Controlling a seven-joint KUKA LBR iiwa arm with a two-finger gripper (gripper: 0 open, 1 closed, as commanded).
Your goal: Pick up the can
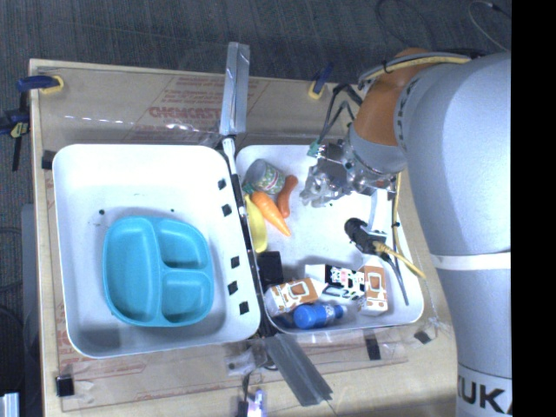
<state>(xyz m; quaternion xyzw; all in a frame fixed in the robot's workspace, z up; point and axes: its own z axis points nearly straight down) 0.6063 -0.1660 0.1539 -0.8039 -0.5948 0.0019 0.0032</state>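
The can (264, 179), grey with a green and pink label, sits in the back left corner of the right bin (408, 307), close to the divider. An orange carrot (287, 195) leans beside it on its right. My gripper (320, 189) hangs over the back middle of the same bin, a short way right of the can and the carrot. Nothing shows between its tips. The grey arm with its orange band (382, 120) comes in from the right.
In the right bin lie a second carrot (270, 215), a yellow banana (257, 231), a black block (270, 266), an orange and white box (294, 294), a blue bottle (316, 316), a black and white pack (345, 280) and another orange box (374, 287). The left bin (78, 168) holds a blue divided plate (159, 270).
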